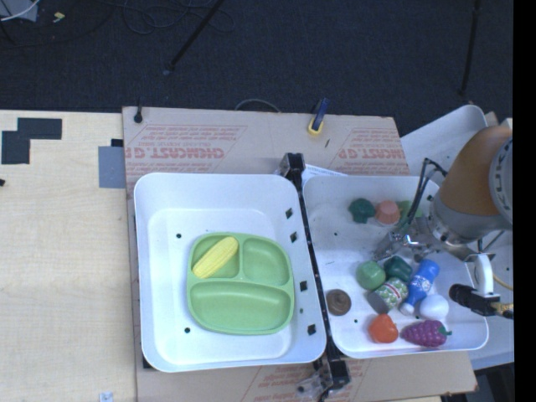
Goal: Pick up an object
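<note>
Two bins (pixel 167 216) face you; your gripper (pixel 400 245) hangs low in the right one, over the green toy (pixel 399 267), jaw state unclear.

A flat brown cardboard sheet with red printing (pixel 209 145) lay under both shallow white plastic bins; the left bin (pixel 159 216) held a green divided plastic plate (pixel 243 304); a yellow toy corn cob (pixel 214 256) lay in the plate's upper-left compartment; a blue and yellow clamp (pixel 317 117) sat on the cardboard's far edge; the pale wooden benchtop (pixel 59 266) at left carried dark grey rectangular patches (pixel 110 166); black cables (pixel 151 11) ran across the dark carpeted floor (pixel 335 40) beyond.
</note>
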`<state>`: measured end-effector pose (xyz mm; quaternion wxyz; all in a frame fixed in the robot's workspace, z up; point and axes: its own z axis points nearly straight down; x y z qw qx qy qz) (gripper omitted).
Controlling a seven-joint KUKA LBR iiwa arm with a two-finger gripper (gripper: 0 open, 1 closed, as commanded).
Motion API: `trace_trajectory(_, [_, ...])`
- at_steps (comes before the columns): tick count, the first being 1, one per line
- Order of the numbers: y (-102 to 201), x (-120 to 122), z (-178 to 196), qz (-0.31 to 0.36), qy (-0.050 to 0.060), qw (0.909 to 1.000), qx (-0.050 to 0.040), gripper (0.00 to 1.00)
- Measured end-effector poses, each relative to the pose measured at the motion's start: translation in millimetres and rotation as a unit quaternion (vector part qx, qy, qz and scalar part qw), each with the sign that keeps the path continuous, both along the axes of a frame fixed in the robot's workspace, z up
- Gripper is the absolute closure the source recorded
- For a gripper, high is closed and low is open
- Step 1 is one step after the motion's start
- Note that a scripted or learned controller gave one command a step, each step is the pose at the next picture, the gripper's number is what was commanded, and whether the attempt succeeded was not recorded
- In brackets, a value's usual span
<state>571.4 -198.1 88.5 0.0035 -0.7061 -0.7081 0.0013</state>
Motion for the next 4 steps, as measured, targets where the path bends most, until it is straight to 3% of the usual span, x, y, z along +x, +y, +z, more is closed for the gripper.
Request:
trace_trajectory(1, [-1.1, 0.1, 10.8, -0.001, 0.001, 1.0000, 0.0004, 1.00])
trace_trajectory(3, [0.1, -4.4, 130.2, -0.001, -0.004, 1.0000, -0.0016, 1.00])
trace_trajectory(4, [-0.9, -4.1, 137.7, 0.000, -0.002, 1.0000, -0.0008, 1.00])
